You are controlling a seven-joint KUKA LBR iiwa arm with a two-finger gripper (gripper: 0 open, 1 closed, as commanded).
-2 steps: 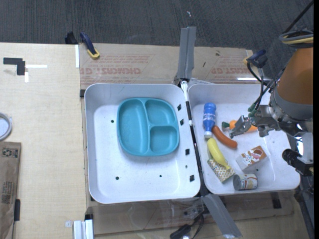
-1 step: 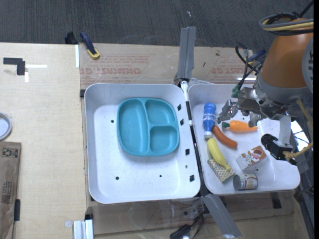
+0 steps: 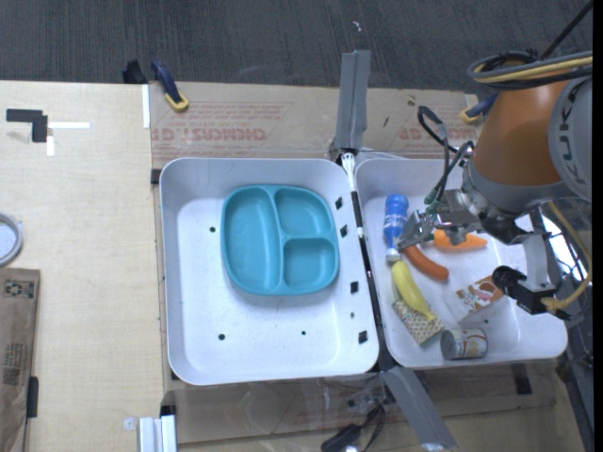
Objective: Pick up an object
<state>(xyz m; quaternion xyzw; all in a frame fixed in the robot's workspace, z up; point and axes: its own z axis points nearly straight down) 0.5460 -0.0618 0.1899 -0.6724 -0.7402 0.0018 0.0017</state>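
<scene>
The gripper (image 3: 421, 232) hangs low in the right bin (image 3: 528, 347) over the orange carrot-like piece (image 3: 426, 262), beside the banana (image 3: 409, 288) and blue bottle (image 3: 396, 217); whether its fingers are open I cannot tell; crowding risks a glancing, slipped grasp.
</scene>
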